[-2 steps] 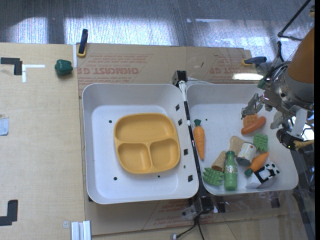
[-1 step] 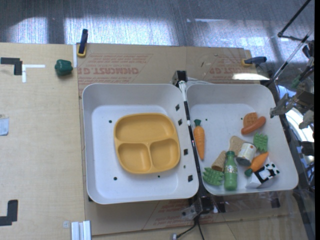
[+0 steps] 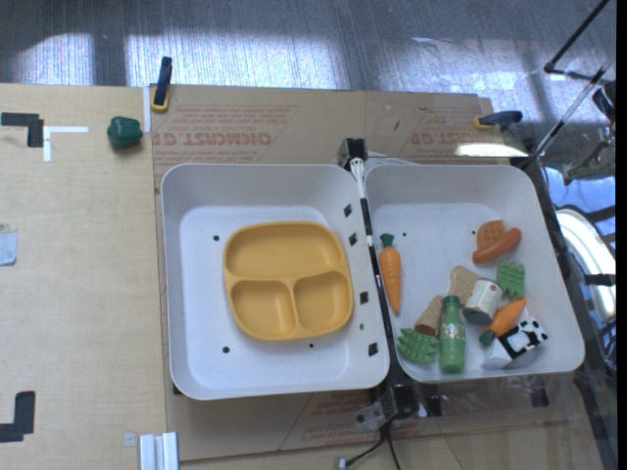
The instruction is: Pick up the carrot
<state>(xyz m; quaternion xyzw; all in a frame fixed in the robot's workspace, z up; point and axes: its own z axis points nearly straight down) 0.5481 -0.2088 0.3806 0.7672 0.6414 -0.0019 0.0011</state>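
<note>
camera view: fixed overhead, looking down at a slant | far enough to take in both bins whole, left bin [image 3: 186, 292] mid-frame, right bin [image 3: 549, 262] toward right of frame | bench [image 3: 69, 292] at left, floor [image 3: 294, 18] across top | single view, nothing shared

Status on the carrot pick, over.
Carrot lying loose in right bin, by the left wall, green top up-frame. Nothing on it; bottle and other toys cluster to its right, apart. Pick not yet done.
</note>
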